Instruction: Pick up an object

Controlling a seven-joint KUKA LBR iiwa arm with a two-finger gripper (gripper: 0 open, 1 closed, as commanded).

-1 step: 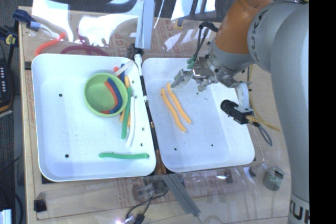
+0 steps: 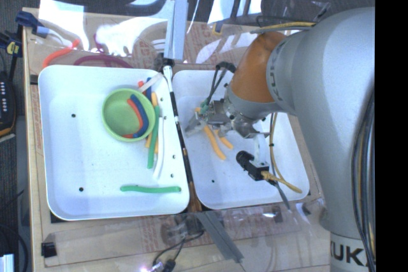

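Note:
My gripper [image 2: 199, 119] hangs low over the left part of the right bin [image 2: 210, 191], close to the wall between the two bins. Two thin yellow-orange sticks [image 2: 217, 144] lie on the bin floor just below and right of it. In the left bin [image 2: 70, 156] stands a green bowl [image 2: 122, 115] holding red and blue curved pieces. Yellow, green and white sticks [image 2: 153, 137] lie beside the bowl near the divider. A long green stick [image 2: 150, 188] lies near that bin's front edge. The wrist hides what is under the gripper.
The grey arm with its orange band [image 2: 255, 73] covers the right bin's right and back parts. A red ring and clear plastic [image 2: 95, 51] lie behind the left bin. A metal rail [image 2: 176, 28] stands behind the divider.

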